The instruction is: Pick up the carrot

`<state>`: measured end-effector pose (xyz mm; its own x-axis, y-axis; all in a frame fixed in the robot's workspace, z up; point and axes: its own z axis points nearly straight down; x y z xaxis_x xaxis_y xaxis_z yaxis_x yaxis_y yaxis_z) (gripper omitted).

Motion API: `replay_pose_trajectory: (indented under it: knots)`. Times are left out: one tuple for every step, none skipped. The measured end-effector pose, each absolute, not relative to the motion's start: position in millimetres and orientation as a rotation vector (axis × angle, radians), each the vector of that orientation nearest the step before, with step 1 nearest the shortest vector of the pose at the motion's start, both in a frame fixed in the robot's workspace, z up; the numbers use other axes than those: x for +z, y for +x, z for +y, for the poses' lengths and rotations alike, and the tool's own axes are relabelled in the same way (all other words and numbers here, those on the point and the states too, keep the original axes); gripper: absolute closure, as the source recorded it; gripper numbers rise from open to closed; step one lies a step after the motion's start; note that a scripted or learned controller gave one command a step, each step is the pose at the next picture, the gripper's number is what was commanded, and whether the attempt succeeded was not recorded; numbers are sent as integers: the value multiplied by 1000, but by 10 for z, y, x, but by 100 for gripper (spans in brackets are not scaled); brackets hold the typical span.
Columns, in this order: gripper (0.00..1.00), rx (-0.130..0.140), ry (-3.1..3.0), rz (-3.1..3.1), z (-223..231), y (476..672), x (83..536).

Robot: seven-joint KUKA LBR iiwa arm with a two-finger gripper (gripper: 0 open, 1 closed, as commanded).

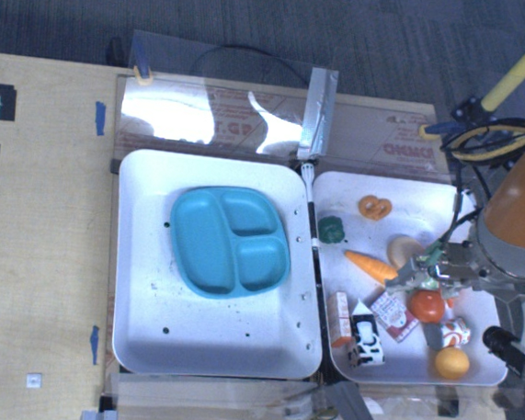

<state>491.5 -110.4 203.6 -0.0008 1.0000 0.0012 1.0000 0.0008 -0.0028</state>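
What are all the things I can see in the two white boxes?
Left bin: 1, white, left side of the bench.
Right bin: 1, white, beside it.
Tray: 1, blue, three compartments, in the left bin.
Carrot: 1, orange, middle of the right bin.
Pretzel: 1, brown, far side of the right bin.
Green piece: 1, right bin's left edge.
Tomato: 1, red, right of the carrot.
Orange fruit: 1, near right corner.
Gripper: 1, grey, at the carrot's right end.

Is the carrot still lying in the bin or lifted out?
In the bin: the carrot lies flat on the right bin's floor.
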Motion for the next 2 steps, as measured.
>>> replay_pose_trajectory:
  knots:
    - [0, 5, -2124, -2305, -1077, 5276, 1318]
    - [0, -6, -1807, -2574, -1263, 5747, 868]
